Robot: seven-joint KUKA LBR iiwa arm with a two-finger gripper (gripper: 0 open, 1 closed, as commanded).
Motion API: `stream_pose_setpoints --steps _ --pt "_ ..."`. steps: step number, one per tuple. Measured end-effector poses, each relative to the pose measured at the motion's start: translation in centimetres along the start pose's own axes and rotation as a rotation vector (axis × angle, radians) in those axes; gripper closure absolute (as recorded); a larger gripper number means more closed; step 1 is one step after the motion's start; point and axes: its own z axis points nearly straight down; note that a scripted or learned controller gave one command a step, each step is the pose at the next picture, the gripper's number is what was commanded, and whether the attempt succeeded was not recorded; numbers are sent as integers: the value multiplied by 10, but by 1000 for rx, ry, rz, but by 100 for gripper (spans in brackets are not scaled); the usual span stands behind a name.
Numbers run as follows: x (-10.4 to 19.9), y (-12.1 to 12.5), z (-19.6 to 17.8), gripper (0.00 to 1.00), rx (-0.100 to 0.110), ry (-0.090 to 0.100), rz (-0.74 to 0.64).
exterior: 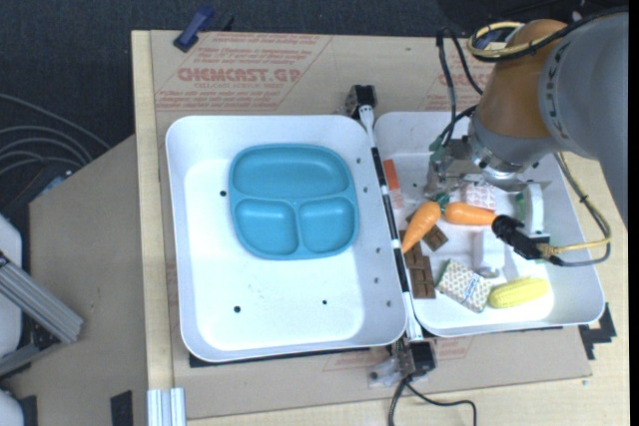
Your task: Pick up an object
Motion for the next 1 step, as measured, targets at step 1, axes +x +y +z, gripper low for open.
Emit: stream_pose_setpoints --steps 1 --pt "0 0 0 0 0 0 0"
